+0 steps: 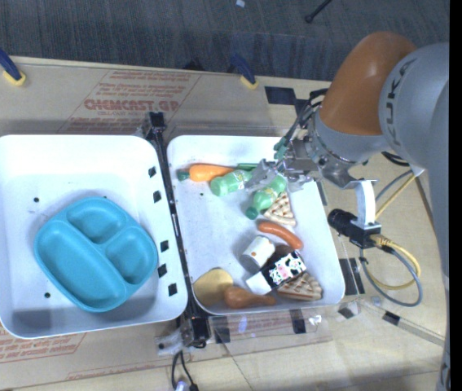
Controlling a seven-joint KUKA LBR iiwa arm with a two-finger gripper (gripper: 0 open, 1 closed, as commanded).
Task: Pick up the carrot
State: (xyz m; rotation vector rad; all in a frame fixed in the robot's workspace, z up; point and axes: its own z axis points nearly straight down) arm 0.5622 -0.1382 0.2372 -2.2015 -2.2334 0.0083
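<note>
A cardboard-covered table (125, 96) (red print on it, blue clamps (6, 65) at its far edge) stands on dark grey carpet (133, 15).

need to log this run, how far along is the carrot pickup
Early stage. Done: the arm has reached over the right bin, with the pincer near its far side above the green items. In hand: nothing seen held. The carrot lies on the bin floor near the divider, to the left of the pincer in the camera view. Left: move over it, grasp and lift.
</note>
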